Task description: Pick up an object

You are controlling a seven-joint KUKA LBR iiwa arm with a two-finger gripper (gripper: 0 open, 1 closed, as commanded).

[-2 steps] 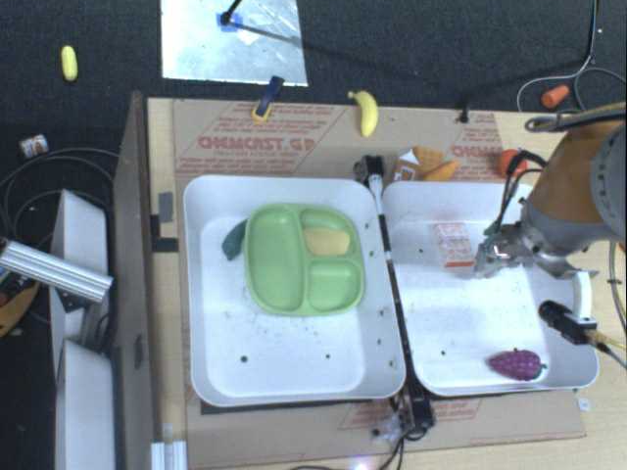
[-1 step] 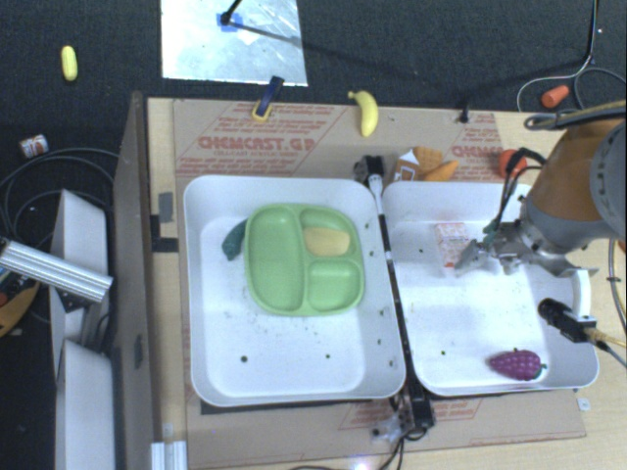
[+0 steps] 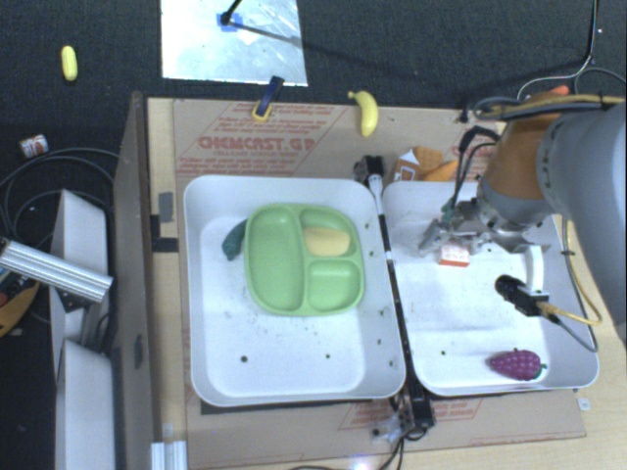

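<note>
My gripper hangs low over the upper left part of the right bin. A small red and white object lies on the bin floor directly under it, touching or nearly touching the gripper. A purple bunch of grapes rests in that bin's near right corner. In the left bin sits a green divided plate with a yellow item in its upper right compartment. A dark green item lies against the plate's left edge.
An orange and white object lies at the right bin's far left corner. A yellow banana lies on the cardboard behind the bins. A black cable plug hangs from the arm over the right bin.
</note>
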